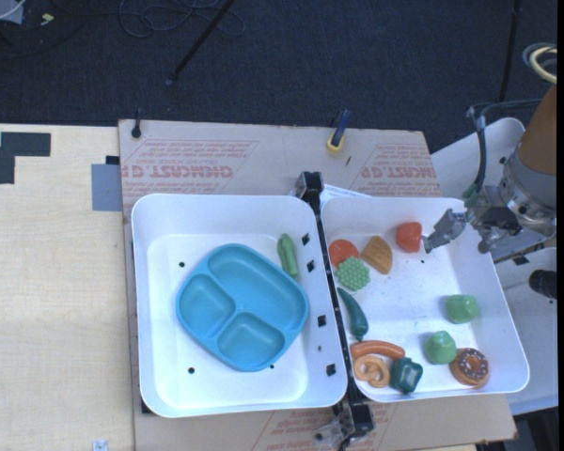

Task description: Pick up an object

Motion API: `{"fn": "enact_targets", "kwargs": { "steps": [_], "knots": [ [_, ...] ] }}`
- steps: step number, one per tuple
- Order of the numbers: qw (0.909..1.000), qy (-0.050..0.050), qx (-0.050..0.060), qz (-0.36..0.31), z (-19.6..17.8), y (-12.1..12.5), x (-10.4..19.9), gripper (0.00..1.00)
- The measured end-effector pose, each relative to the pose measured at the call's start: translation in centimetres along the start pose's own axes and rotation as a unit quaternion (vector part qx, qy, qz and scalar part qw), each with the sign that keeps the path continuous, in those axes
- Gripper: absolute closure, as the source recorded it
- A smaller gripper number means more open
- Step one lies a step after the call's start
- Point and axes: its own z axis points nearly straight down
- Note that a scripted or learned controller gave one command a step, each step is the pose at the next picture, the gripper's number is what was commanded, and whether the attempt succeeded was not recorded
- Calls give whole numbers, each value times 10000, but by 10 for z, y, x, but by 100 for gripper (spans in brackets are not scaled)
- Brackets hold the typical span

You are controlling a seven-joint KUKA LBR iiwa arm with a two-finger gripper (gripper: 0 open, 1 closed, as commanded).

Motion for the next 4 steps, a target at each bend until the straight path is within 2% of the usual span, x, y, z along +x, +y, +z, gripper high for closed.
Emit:
{"fn": "enact_targets", "kwargs": {
  "steps": [1,3,4],
  "knots": [
    [10000,-10,-58,-10,-7,2,0,0],
    [10000,-2,-32,-17,95,15,1,0],
    [10000,-4,-42,-12,139,14,7,0]
  ]
}}
